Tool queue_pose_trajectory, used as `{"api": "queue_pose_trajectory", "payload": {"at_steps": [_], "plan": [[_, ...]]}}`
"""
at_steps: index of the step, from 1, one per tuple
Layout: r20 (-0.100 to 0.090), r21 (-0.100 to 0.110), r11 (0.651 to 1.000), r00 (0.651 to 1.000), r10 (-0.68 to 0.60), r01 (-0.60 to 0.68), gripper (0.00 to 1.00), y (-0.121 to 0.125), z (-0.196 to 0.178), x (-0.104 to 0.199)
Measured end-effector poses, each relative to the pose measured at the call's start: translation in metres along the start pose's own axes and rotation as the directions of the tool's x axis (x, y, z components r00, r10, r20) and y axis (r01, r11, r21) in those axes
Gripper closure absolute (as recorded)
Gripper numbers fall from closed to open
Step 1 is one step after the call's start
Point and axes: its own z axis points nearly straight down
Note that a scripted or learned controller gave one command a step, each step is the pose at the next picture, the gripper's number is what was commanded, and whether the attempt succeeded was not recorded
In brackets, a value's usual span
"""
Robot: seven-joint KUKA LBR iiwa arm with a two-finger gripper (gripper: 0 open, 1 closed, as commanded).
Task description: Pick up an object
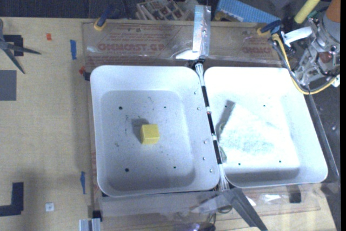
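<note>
- Grey arm parts and the hand [319,57] sit raised at the right edge, beyond the right bin's [303,165] far corner, wrapped in yellow cable; whether the hand is spread or closed I cannot tell.
- One yellow block [150,133], cube-shaped and matte, lies well to the hand's left and nearer the camera, in the left bin [108,89].
- Two shallow white bins, smooth with rounded corners, rest side by side on the wooden tabletop [38,132].

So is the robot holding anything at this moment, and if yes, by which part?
Nothing is seen held. The yellow block lies alone on the floor of the left bin, and the arm is off at the right edge, far from it.
</note>
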Motion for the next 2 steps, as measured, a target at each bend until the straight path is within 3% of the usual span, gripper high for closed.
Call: {"api": "queue_pose_trajectory", "payload": {"at_steps": [1, 2], "plan": [[0.003, 0.003, 1.0, 1.0, 0.001, -0.001, 1.0, -0.025, -0.017, -0.007], [0.002, 0.003, 1.0, 1.0, 0.001, -0.001, 1.0, -0.01, 0.029, -0.06]]}}
